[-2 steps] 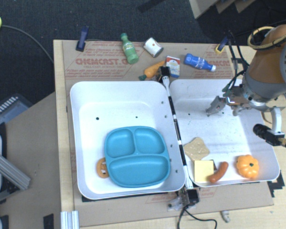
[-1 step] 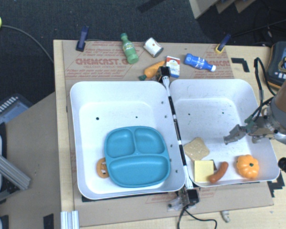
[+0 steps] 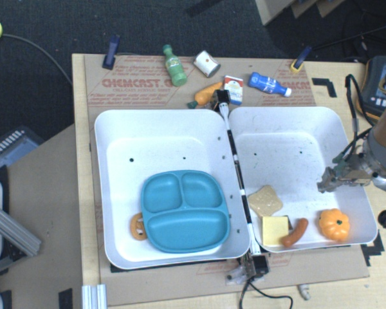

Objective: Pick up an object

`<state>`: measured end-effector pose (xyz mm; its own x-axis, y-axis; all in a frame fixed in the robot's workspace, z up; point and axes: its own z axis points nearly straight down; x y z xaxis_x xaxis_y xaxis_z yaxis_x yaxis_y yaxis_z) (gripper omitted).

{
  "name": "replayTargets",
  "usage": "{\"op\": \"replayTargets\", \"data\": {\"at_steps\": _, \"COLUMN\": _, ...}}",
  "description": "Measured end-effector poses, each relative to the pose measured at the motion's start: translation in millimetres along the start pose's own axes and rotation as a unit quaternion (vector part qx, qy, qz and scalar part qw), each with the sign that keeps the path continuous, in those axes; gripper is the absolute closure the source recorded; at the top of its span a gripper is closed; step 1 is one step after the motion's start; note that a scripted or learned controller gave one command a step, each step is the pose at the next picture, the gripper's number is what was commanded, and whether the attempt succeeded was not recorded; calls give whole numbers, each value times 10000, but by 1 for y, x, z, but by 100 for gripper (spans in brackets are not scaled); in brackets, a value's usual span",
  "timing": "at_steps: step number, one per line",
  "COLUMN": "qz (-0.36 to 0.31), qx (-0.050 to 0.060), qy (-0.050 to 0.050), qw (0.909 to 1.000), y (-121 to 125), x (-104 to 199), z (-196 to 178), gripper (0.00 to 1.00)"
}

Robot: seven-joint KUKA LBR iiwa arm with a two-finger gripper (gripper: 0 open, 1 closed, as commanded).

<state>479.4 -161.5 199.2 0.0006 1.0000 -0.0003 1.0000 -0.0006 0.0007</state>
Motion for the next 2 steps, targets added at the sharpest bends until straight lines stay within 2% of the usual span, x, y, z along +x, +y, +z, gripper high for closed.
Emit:
{"op": "replayTargets", "data": {"at_steps": 1, "qz": -6, "qx": -7, "qy": -7, "qw": 10000, "y": 46, "x": -9, "z": -2, "gripper": 100}}
{"op": "replayTargets", "data": {"at_steps": 2, "qz": -3, "qx": 19, "qy": 7, "qw": 10000, "y": 7, "x": 24, "z": 92, "gripper": 100}}
